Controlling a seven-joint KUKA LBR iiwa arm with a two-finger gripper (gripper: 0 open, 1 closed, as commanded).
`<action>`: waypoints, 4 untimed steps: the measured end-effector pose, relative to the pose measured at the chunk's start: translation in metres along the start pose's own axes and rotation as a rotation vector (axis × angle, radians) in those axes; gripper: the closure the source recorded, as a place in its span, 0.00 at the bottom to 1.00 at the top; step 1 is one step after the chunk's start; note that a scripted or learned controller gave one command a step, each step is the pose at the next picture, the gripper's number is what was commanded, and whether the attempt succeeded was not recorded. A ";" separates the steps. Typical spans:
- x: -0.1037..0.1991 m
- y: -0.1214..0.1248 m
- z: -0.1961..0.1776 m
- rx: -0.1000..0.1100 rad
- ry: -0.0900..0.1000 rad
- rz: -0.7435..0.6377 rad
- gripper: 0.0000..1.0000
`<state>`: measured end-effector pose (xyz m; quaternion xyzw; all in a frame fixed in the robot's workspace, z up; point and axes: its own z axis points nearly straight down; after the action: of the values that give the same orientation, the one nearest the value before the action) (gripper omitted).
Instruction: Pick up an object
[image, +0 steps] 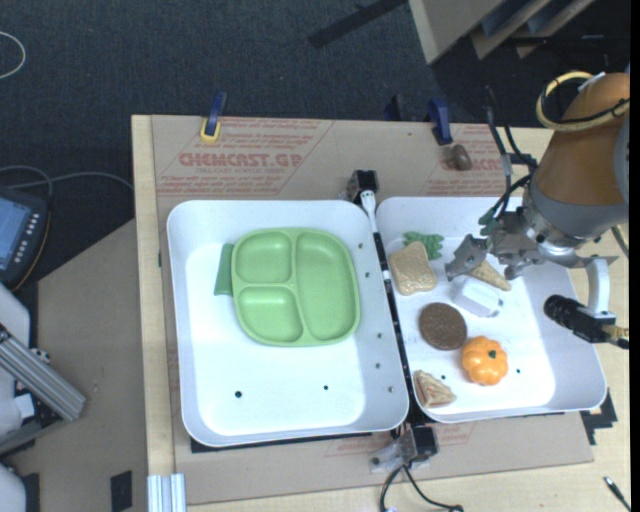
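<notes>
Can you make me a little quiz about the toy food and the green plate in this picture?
1. True or false: the green three-compartment plastic plate lies in the left white bin.
2. Which sits nearest the small orange toy pumpkin? A) round brown cookie B) green leafy toy vegetable C) tan bread slice
3. Fill in: the tool hangs over the ____ bin.

Key: 1 true; 2 A; 3 right.

Glossy white plastic bins (200, 330); matt green plate (296, 285).
</notes>
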<state>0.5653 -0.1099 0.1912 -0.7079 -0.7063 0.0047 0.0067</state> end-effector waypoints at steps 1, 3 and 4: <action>0.000 0.003 -0.008 -0.014 -0.002 -0.003 0.00; 0.004 0.006 0.097 -0.028 -0.012 -0.001 0.00; 0.001 0.010 0.080 -0.045 -0.018 0.002 1.00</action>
<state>0.5743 -0.1082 0.1115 -0.7084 -0.7056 -0.0050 -0.0157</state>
